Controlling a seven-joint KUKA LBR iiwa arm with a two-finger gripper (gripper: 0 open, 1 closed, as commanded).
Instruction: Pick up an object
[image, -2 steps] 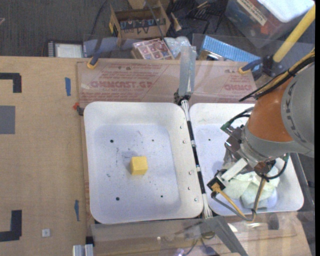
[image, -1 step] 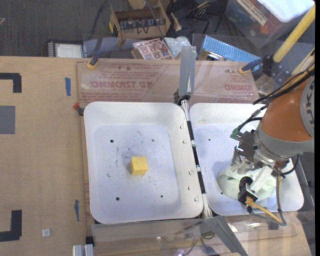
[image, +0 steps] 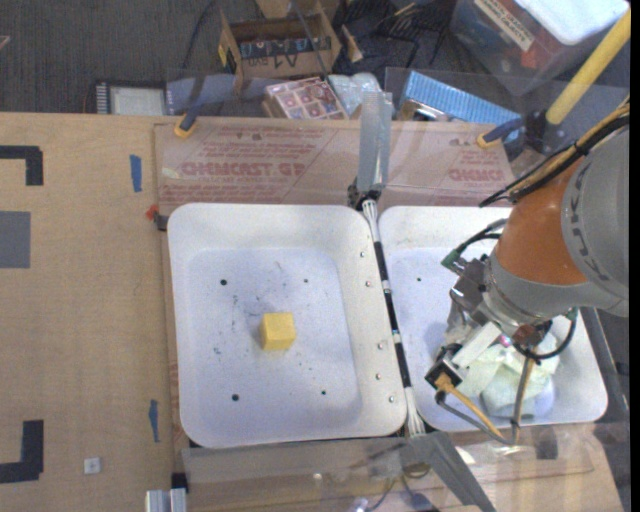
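A small yellow cube (image: 279, 331) lies alone near the middle of the left bin (image: 200, 250). The arm reaches in from the right over the right bin (image: 420, 240), and my gripper (image: 508, 352) hangs low at that bin's front right. Right under it lies a heap of pale green and white soft things (image: 505, 385), partly hidden by the wrist. Whether any of them is gripped cannot be made out from this angle.
A grey upright post (image: 374, 140) stands at the back where the two bins meet. A cardboard sheet (image: 260, 165) lies behind the bins, with clutter and boxes beyond it. The wooden bench top (image: 70, 300) stretches to the left.
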